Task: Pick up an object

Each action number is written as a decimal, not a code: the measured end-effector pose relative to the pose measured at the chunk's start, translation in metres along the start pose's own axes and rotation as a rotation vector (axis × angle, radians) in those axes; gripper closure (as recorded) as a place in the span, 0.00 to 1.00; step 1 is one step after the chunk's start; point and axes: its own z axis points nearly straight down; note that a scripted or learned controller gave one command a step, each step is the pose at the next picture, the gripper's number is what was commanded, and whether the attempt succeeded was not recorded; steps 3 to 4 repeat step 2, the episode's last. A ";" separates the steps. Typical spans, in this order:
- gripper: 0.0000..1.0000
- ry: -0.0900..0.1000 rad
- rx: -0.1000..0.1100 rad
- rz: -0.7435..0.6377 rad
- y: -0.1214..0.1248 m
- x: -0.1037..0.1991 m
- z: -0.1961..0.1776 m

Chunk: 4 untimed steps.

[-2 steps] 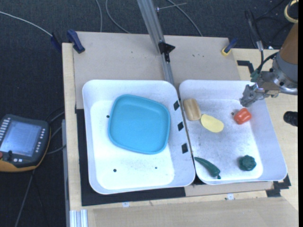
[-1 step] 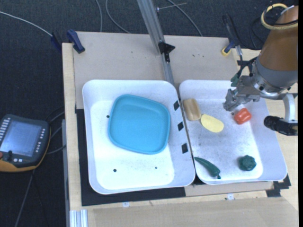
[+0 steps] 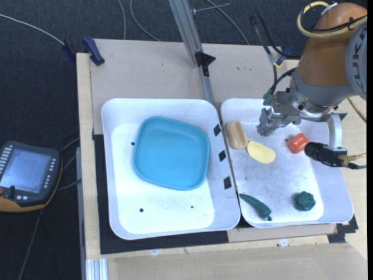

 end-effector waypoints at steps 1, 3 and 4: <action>1.00 0.000 0.000 -0.001 -0.008 0.055 -0.007; 1.00 0.000 0.002 0.000 -0.017 0.110 0.010; 1.00 0.000 0.002 0.000 -0.017 0.110 0.010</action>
